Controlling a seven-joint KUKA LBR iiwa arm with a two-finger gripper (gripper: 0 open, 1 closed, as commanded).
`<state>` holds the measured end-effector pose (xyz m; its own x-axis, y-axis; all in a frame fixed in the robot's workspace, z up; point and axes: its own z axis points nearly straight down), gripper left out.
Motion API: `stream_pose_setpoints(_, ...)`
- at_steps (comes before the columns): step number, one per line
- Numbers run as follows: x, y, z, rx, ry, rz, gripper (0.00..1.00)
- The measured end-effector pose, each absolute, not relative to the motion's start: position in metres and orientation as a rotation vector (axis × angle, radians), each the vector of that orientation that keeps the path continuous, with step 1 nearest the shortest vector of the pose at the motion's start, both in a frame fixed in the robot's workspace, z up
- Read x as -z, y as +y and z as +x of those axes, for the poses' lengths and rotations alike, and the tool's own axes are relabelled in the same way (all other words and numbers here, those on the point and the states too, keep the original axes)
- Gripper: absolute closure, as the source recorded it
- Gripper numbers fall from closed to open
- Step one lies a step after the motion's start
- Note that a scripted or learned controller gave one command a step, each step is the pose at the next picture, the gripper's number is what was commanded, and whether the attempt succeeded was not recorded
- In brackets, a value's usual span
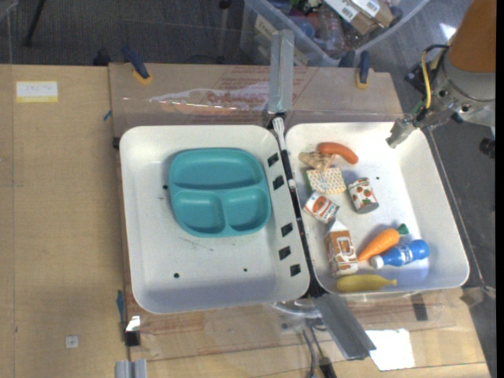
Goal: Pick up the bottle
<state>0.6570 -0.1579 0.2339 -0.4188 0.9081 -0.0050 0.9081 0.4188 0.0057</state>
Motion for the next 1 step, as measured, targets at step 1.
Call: stream_pose_setpoints(1,-0.222,-0.2251,0.6423,-0.001,3.016,0.861,1.0)
